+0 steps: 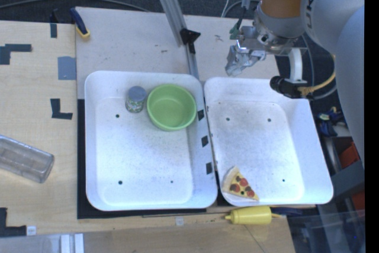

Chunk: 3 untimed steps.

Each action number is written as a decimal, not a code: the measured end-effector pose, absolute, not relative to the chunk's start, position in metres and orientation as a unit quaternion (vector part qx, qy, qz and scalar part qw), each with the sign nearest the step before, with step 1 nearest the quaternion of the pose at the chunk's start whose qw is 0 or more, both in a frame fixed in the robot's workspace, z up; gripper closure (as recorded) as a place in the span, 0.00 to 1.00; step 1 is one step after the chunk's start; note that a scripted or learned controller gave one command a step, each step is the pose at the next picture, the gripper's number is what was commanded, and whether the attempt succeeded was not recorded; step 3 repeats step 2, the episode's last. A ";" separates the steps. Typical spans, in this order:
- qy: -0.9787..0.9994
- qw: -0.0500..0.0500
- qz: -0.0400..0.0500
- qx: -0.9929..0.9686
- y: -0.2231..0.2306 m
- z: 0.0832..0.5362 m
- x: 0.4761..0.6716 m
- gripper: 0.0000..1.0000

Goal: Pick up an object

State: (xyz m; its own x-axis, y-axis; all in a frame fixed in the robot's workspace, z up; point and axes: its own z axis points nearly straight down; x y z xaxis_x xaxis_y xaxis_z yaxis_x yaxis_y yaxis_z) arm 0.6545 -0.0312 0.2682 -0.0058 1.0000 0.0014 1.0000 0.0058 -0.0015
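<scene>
End effector [237, 62]: above right bin's [308, 127] far rim; finger state cannot be told.
Left bin [98, 145]: green bowl [171, 106], small jar [135, 99].
Right bin: pizza slice [239, 184].

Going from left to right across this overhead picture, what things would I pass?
Clear plastic container → small grey-lidded jar → green bowl → pizza slice toy, with the yellow bottle just below it → the robot's gripper at the top, above the right bin.
</scene>
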 end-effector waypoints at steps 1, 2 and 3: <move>-0.709 0.001 0.001 -0.705 0.009 0.263 0.640 1.00; -0.710 0.002 0.001 -0.705 0.070 0.254 0.620 1.00; -0.710 0.002 0.001 -0.705 0.070 0.254 0.620 1.00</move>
